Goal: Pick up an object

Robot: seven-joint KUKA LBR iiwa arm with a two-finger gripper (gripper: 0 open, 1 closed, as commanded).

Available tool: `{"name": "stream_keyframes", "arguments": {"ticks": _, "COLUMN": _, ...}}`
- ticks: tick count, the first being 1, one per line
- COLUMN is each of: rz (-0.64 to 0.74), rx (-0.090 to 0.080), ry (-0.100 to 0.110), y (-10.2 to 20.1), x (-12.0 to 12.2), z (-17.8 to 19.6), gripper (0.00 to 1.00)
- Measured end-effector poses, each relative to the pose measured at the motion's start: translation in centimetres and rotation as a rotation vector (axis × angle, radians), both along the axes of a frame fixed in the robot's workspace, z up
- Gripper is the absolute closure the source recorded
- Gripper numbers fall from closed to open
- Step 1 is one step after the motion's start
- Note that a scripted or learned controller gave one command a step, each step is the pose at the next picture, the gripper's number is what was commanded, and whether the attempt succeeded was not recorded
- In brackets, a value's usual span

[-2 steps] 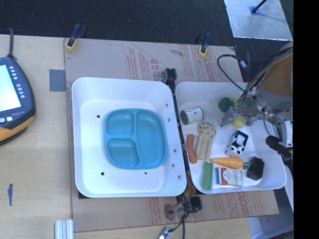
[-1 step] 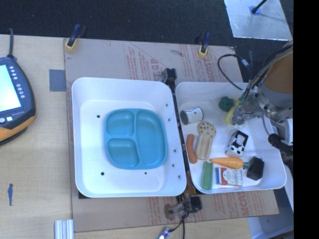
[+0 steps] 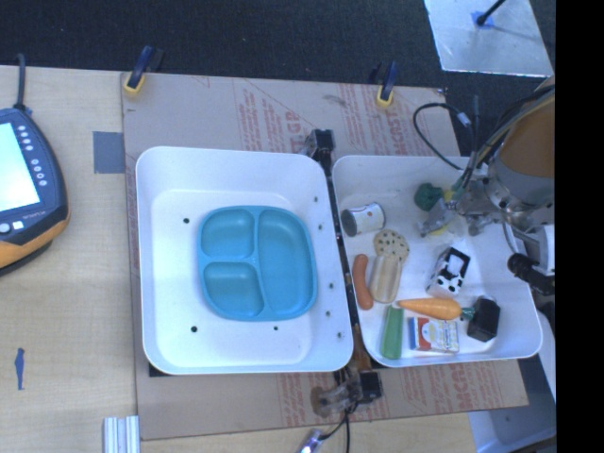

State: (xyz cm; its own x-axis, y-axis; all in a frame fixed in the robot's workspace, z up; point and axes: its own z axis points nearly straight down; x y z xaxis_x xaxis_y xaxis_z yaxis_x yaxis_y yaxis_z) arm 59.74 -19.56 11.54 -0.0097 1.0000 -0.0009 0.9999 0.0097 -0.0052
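bench (image 3: pixel 75 281) pale wood, cardboard sheet (image 3: pixel 274 111) clamped under two bins; dark floor beyond; gripper (image 3: pixel 444 217) grip unclear.

We're looking down on a robotics lab bench, no question about it. A wooden bench top (image 3: pixel 66 347) carries a sheet of brown cardboard (image 3: pixel 283 111) pinned at its far edge by spring clamps (image 3: pixel 139 70), and on that sheet sit two shallow white bins (image 3: pixel 151 253) side by side. Off to the left lies an orange-and-grey teach pendant (image 3: pixel 24 192) with its screen lit. On the right, the grey arm (image 3: pixel 524 159) comes in with black cables (image 3: pixel 444 135) looping around it. Toy food and small props fill the right bin (image 3: pixel 524 343), a blue divided plate (image 3: pixel 257 260) the left: test-rig clutter, not a kitchen.
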Motion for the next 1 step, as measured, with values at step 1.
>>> {"name": "stream_keyframes", "arguments": {"ticks": 1, "rz": -0.007, "rx": 0.002, "ry": -0.002, "y": 1.28, "x": 5.15, "z": -2.37, "gripper": 0.00}}
